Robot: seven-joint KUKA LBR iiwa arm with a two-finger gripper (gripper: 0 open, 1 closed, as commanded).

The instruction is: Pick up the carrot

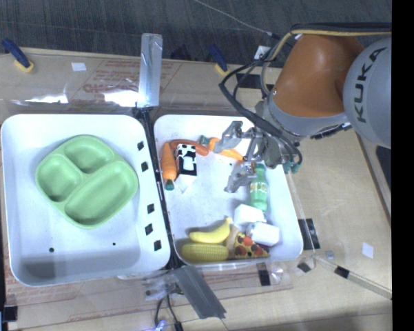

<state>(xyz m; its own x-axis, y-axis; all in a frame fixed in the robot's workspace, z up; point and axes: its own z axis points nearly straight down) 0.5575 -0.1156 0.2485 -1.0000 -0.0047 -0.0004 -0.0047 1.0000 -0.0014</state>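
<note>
Pick not done yet. The carrot (168,162) lies on the floor of the right bin (193,205), up against the wall on the far side from the gripper (238,158). Nothing lifts it and nothing touches it, so the whole grasp is left, as far as I can judge.

The gripper hangs low over the right bin, the arm (317,81) coming in above it. Its two metal fingers (230,136) stand visibly apart, with only bare bin floor in the gap. It holds nothing.

The carrot sits to the camera-left of the gripper, near but clearly apart. Between them lies a black-and-white patterned item (187,159), touching or just beside the carrot. A smaller orange piece (219,145) lies right by the upper finger; I cannot tell what it is, maybe a second carrot-like toy.

On the gripper's other side stands a green bottle (260,188), just beside the lower finger. Further toward the near rim: a white block (251,216), a banana (210,234) and a corn cob (205,252).

A green divided plate (86,179) sits in the left bin (27,254), well apart.
</note>
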